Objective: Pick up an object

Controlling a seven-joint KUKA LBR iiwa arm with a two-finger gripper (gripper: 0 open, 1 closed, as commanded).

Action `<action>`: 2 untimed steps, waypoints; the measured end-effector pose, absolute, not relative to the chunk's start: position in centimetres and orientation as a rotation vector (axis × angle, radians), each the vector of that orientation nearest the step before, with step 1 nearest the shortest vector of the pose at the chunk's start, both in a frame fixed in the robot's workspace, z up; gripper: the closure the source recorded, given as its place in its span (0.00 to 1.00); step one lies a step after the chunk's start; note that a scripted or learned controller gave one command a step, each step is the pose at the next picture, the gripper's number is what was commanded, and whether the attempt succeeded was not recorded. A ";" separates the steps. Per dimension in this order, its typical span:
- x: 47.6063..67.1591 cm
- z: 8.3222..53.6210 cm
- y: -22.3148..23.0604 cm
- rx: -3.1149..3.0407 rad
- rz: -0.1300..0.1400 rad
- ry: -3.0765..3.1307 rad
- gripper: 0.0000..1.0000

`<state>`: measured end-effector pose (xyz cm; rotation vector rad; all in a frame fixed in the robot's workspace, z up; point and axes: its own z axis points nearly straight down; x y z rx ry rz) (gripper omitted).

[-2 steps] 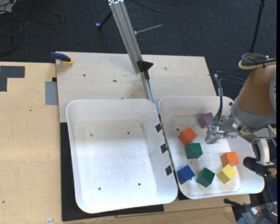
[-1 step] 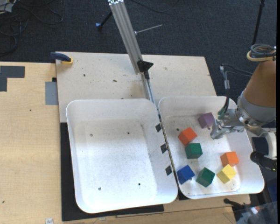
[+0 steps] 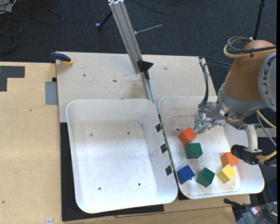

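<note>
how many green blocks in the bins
2, both in the right white bin: one dark green cube just below the orange cube, another near the front edge. The arm may hide more.

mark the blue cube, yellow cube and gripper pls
blue cube (image 3: 185, 173), camera view, its top face.
yellow cube (image 3: 227, 173), camera view, its top face.
gripper (image 3: 201, 125), camera view, at the fingertips above the orange cube.

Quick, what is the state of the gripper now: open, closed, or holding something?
Gripper: cannot be told. It sits in the right bin, just above the orange cube.
</note>
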<state>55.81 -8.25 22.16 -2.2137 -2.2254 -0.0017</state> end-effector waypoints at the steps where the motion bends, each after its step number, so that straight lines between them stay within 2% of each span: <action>1: 57.9 22.7 -3.8 -2.217 0.001 -2.224 1.00; 2: 59.2 22.5 0.4 -2.216 0.001 -2.223 1.00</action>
